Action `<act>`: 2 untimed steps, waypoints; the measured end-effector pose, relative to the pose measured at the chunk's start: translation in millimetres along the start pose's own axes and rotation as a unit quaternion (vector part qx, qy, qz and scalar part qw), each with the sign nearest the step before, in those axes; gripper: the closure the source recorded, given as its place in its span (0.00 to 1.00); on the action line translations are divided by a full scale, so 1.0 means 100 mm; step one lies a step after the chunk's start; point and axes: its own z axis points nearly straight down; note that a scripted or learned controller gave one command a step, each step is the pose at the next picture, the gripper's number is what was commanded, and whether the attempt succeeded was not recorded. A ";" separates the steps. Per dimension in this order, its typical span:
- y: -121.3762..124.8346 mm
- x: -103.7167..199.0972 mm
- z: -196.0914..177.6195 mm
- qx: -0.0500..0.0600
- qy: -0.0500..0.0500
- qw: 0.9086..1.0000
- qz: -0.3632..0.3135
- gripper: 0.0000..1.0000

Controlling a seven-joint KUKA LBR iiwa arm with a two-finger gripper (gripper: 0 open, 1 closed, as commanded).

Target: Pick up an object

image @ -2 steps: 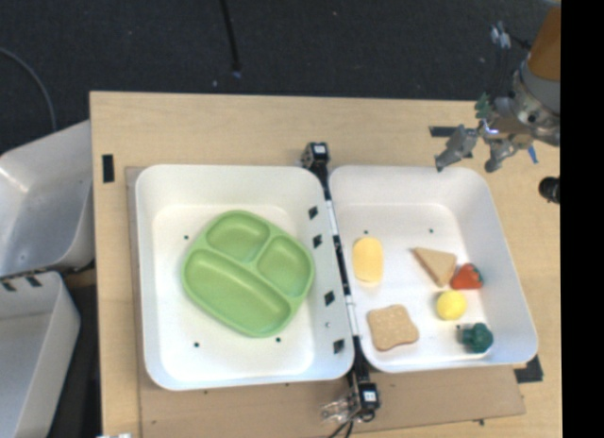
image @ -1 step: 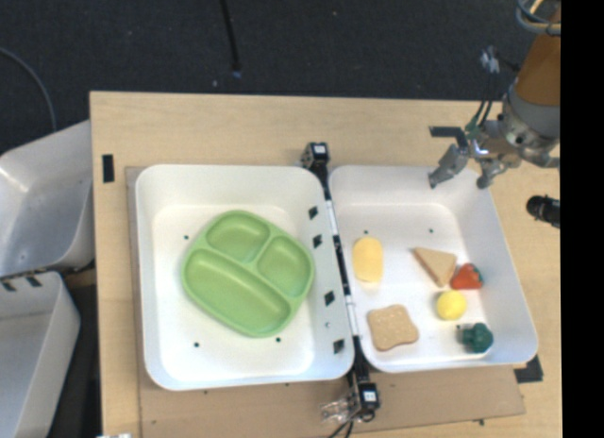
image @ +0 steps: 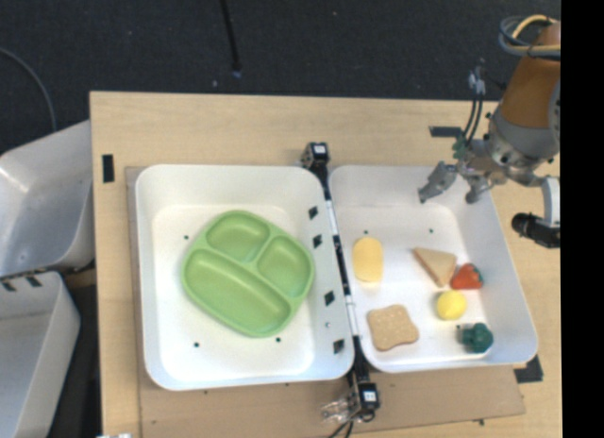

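The right bin (image: 396,191) holds a pale yellow oval piece (image: 368,260), a tan wedge (image: 435,263), a red piece (image: 466,277), a small yellow ball (image: 451,306), a slice of toast (image: 392,327) and a green piece (image: 477,336). My gripper (image: 455,187) hangs above the far right part of that bin, fingers spread open with nothing between them. It stands well above and behind the tan wedge, clear of every item.
A green divided plate (image: 247,272) lies in the left bin (image: 160,219). A white box (image: 38,200) stands off the bench's left side. A black cable (image: 225,16) runs across the dark floor behind the bench.
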 end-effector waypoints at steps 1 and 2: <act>-0.02 -0.01 0.63 0.001 0.000 1.000 0.001 0.00; 0.00 -0.03 0.47 -0.004 -0.001 1.000 0.001 1.00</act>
